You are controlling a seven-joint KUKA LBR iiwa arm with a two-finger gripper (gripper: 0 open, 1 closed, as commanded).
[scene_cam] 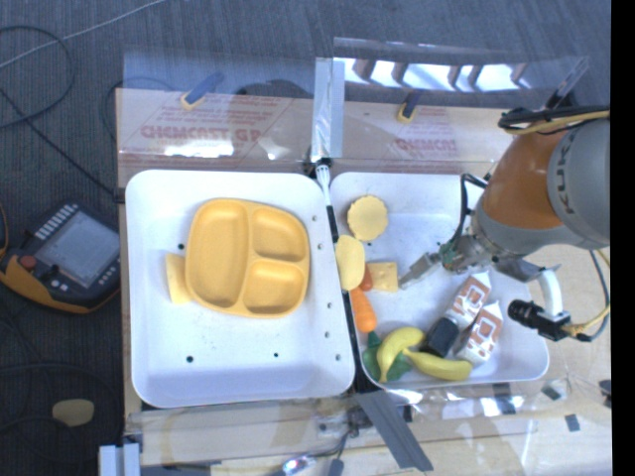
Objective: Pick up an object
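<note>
End effector (415, 269) poised low over the right bin (422, 211), its finger state impossible to tell, beside a tan block (383, 276), since the pickable items, including a banana (429, 357) and cartons (474, 317), crowd that bin's near corner.

Dark grey carpet floor (198, 18) with a thin cable (60, 43); a handheld control pendant (64, 256) lies at left.
</note>
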